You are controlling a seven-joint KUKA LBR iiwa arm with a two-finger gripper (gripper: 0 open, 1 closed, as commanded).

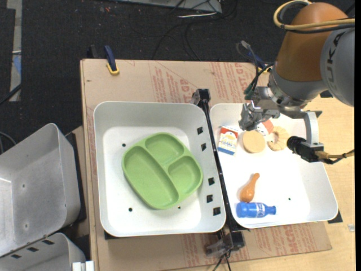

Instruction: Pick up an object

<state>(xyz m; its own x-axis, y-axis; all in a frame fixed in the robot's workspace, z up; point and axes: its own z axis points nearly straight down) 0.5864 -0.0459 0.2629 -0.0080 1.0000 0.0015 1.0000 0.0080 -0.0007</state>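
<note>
Glossy green three-compartment plastic tray (162, 169)

On the tabletop (141, 75) two bins sit side by side. The left bin (107, 117) holds a divided plate (162, 170). In the right bin (318, 199), a carton (227, 140), a round disc (254, 142) and a small piece (276, 143) lie behind a drumstick (250, 188) and a bottle (255, 209).

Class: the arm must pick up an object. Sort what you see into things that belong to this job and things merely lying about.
Job: gripper; right bin with carton, round tan disc, orange drumstick, blue bottle.

Lying about: green divided plate in left bin; cables.
</note>
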